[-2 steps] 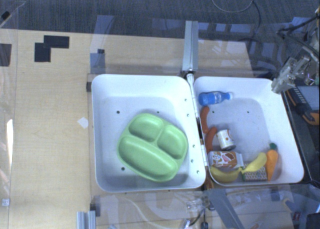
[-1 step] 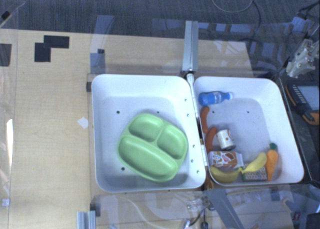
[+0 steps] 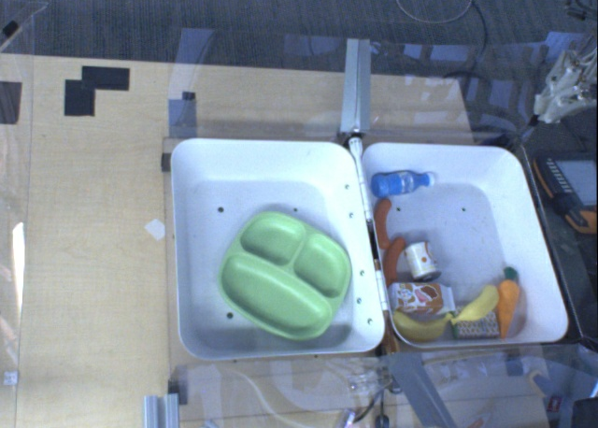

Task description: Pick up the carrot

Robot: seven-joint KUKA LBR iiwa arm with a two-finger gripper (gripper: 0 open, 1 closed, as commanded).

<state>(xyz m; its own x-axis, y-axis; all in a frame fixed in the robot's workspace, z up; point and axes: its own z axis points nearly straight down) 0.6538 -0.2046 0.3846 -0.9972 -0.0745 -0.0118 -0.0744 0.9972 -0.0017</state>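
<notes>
At four o'clock, right bin [image 3: 537, 230]: carrot [image 3: 507, 303] upright, beside banana [image 3: 448, 316].
Gripper [image 3: 563, 83]: two o'clock, outside bins; claw state — cannot tell.
Left bin [image 3: 192, 230]: green divided plate [image 3: 285, 274].

orange carrot [image 3: 507, 306], green plate [image 3: 285, 274], blue bottle [image 3: 402, 182]

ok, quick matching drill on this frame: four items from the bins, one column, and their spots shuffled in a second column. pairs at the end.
Items:
1. carrot
2. blue bottle
3. green divided plate
4. small can

Places:
A. middle of the right bin
B. left bin
C. near right corner of the right bin, beside the banana
D. far side of the right bin, near the divider

Pairs: 1-C, 2-D, 3-B, 4-A
</notes>
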